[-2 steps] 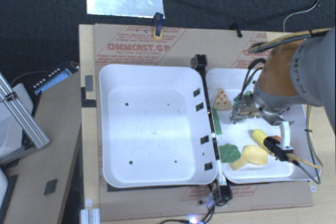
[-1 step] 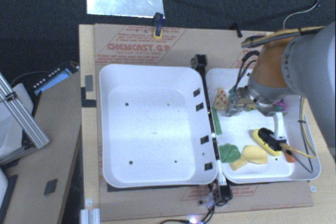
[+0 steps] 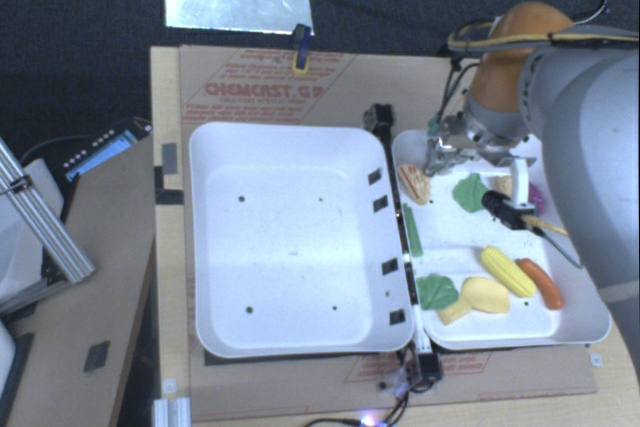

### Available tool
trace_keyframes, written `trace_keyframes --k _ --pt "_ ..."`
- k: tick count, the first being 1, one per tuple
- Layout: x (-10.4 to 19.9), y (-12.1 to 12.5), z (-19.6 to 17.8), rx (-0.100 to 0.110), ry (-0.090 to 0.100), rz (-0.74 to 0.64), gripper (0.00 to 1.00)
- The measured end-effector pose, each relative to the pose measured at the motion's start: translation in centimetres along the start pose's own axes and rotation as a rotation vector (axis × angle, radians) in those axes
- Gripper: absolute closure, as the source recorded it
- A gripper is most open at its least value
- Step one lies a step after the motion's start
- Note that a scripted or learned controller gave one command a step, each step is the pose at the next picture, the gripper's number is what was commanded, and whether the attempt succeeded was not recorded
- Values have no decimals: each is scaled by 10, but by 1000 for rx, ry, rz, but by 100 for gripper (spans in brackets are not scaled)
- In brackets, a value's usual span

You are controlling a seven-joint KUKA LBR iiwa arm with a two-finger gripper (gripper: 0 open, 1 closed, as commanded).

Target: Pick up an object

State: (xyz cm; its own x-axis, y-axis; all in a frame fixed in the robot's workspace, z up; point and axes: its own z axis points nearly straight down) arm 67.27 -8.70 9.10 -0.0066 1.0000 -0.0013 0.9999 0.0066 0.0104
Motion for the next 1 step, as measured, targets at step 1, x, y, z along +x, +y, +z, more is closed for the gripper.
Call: trace_keyframes --k 1 --pt "3 -3 5 7 0 2 100"
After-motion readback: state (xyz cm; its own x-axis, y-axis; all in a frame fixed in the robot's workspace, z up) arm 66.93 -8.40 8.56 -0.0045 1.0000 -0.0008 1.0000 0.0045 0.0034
